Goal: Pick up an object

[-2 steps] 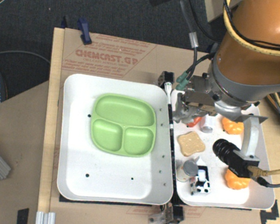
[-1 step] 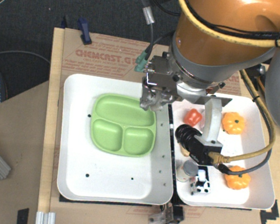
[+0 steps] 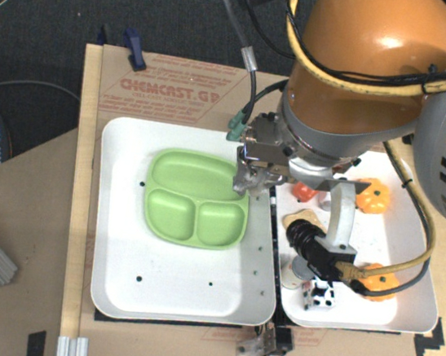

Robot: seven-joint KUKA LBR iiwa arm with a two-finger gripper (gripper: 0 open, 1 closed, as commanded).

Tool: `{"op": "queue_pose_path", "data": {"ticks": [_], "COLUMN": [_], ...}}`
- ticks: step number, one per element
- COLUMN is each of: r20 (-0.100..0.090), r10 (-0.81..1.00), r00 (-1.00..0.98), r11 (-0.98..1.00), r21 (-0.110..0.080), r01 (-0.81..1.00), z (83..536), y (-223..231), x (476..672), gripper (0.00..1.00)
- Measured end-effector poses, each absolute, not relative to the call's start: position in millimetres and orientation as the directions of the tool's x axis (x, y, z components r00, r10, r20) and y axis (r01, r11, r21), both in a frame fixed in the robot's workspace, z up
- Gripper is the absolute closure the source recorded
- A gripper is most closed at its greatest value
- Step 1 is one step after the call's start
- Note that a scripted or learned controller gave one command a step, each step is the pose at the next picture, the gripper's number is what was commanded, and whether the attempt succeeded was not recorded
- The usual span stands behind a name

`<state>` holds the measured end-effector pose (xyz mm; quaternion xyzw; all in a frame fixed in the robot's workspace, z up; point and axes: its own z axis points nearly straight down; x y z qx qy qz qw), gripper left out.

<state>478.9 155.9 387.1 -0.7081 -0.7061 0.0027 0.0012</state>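
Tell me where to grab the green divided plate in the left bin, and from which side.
The green divided plate lies flat, open side up, so only its rim and dividers offer a thin edge. Probably take the rim from above at the upper right corner, where the hand hangs.

We're seeing plenty of open floor in the left bin (image 3: 113,199). The green divided plate (image 3: 195,202) is taking up the upper middle, but the whole front strip and the left side are lying bare. The right bin (image 3: 369,313) is looking way tighter. The arm (image 3: 370,70) is hanging over most of it, and an orange pumpkin-like toy (image 3: 371,195), a small red piece (image 3: 305,193) and a black-and-white cube (image 3: 320,296) are crowding what's left. We're only finding bare floor there along the front and right edges.
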Motion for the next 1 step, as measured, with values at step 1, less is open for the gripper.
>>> {"op": "queue_pose_path", "data": {"ticks": [1], "r20": [-0.003], "r10": [1.0], "r00": [0.007], "r11": [-0.007], "r21": [-0.01], "r01": [1.0], "z": [308.6], "y": [98.3], "x": [478.4], "gripper": [1.0]}}
